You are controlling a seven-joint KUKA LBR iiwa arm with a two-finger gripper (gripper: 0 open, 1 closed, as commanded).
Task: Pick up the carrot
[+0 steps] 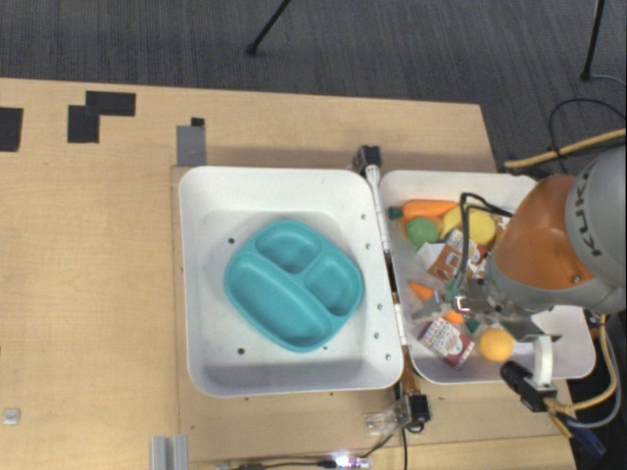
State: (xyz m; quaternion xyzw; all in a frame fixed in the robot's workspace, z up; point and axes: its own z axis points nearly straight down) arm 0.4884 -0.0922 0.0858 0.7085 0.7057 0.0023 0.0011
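A: Two white bins on the bench point(88, 292), side by side. Left bin point(206, 262) holds one thing: a teal divided plate point(294, 284), three compartments, sitting tilted at mid-floor. Nothing lies in its compartments.

B: Noted. And the carrot?

A: Carrot point(429, 208) is in the right bin point(578, 355), far-left corner. Orange, tapered, lying roughly flat along the far wall, thick end toward the right. Just near of it, touching or nearly so, a green round fruit point(422, 230). Right of that, a yellow fruit point(474, 227), partly behind a black cable.

B: Rest of that bin?

A: Crowded. Small printed packets: one point(448, 258) mid-bin, another point(443, 338) at the near-left. A small orange piece point(420, 291) by the left wall. A yellow-orange ball point(496, 345) toward the near edge.

B: Arm?

A: Arm point(549, 238) reaches in from the right, orange band over the right half of the bin. Gripper point(460, 302) sits down among the packets at mid-bin, well apart from the carrot. Jaw state: cannot tell, the clutter and wrist hide it. Cannot tell if it has hold of anything.
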